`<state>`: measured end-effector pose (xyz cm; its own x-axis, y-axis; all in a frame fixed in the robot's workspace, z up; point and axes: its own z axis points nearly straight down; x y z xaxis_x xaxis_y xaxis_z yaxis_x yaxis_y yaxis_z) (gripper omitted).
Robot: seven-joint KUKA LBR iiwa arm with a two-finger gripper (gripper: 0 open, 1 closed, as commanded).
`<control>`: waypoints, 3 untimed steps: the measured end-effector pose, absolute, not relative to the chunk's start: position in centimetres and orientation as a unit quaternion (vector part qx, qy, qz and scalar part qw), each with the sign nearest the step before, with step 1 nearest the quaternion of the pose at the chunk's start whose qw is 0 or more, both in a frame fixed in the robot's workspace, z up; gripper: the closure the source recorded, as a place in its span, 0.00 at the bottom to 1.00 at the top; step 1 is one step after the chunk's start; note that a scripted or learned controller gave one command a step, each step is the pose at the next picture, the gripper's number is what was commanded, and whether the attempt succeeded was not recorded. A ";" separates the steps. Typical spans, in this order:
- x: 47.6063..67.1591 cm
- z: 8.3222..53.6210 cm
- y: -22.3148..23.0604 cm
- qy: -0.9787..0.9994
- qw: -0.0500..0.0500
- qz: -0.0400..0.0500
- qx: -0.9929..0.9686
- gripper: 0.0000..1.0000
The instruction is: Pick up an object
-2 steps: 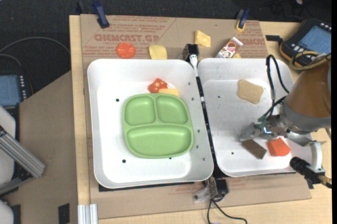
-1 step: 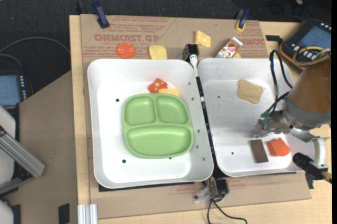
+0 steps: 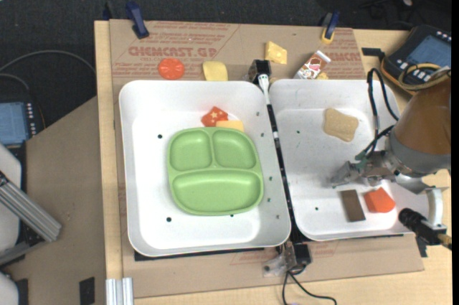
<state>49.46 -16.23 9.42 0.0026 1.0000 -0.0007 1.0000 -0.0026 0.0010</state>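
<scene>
Hovering low over the right white bin (image 3: pixel 315 224), the grey two-finger gripper (image 3: pixel 349 174) has nothing visibly in it; can't tell how wide it's set. Flat brown rectangular block (image 3: pixel 351 205) & orange wedge-shaped piece (image 3: pixel 379 201) lie just near of it, tan bread-like chunk (image 3: pixel 340 123) farther back. Green three-section plastic plate (image 3: pixel 214 171) sits in left white bin (image 3: pixel 143 153).

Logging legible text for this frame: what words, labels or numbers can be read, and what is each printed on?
"CHEMCAST G.P" in red, on the brown board behind the left bin.
More red print, too faint to read, on the same board behind the right bin.
Print on the small red-and-white packet: too small to read.
The blue screen at right: blurred, unreadable.
</scene>
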 end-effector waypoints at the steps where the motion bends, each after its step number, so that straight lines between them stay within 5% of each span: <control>1: 61.4 8.5 -13.5 0.710 0.005 0.003 0.704 0.00; 2: 67.0 8.9 -14.0 0.708 0.003 0.002 0.706 0.00; 3: 66.9 10.1 -14.1 0.708 0.005 0.001 0.706 1.00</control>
